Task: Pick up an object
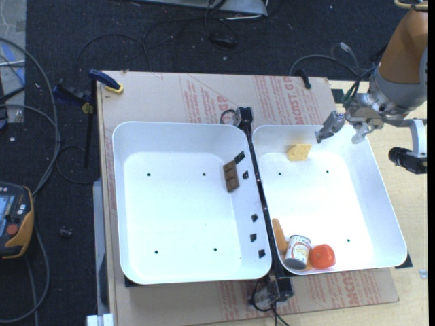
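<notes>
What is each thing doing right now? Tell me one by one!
tool: open, holding nothing, up over the right bin's far edge
yellow block: lying loose near the far wall of the right bin
small can: tipped on its side in the near corner
orange ball: resting beside the can
carrot: lying flat by the can
brown bar: lying flat in the left bin

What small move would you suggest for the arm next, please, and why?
Probably a short shift toward the yellow block and then down. The gripper sits open above the right bin's far edge with nothing between its fingers, and that block lies nearest, apart from the can, tomato and carrot clustered at the near corner.
</notes>
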Tool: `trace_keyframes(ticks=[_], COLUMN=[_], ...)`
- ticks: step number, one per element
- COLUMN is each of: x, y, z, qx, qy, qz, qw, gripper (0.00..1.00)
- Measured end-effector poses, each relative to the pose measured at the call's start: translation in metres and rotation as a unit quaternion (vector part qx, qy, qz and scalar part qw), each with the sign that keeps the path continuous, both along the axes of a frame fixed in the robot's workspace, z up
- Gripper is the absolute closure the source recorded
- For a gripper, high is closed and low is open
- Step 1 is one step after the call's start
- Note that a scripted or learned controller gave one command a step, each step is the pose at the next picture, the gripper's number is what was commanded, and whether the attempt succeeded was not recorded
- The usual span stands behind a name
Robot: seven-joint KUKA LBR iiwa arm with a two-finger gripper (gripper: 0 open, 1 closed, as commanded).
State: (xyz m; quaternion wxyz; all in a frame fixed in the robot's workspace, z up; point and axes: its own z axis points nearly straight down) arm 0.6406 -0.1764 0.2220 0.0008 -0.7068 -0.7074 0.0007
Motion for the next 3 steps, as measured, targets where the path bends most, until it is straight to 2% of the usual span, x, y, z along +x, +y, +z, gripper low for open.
trace_keyframes(ticks=[1,2,3], x=[-0.024,-0.024,-0.041], y=[0.001,-0.016,0.004], z=[0.008,-0.004,0.013], qx=[-0.0002,0.0000,0.0001], qy=[-0.001,-0.001,-0.002], qz=[0.000,-0.001,0.000], qw=[1.0000,1.0000,1.0000], gripper=[0.00,0.00,0.00])
